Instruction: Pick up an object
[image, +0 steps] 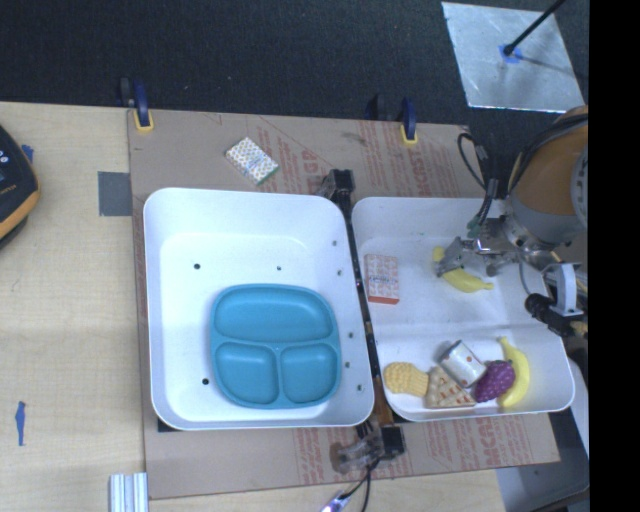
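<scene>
My arm comes in from the right side of the view, a grey body with an orange band (548, 170) curving above the wrist. Dark cables loop along the wrist's left side. My wrist bends down and toward the left, ending in the gripper (466, 256), which sits low, in the upper part of the right-hand bin. Its metal parts point left and slightly down. From this high, slanted view I cannot tell how the gripper's tip is set.
</scene>
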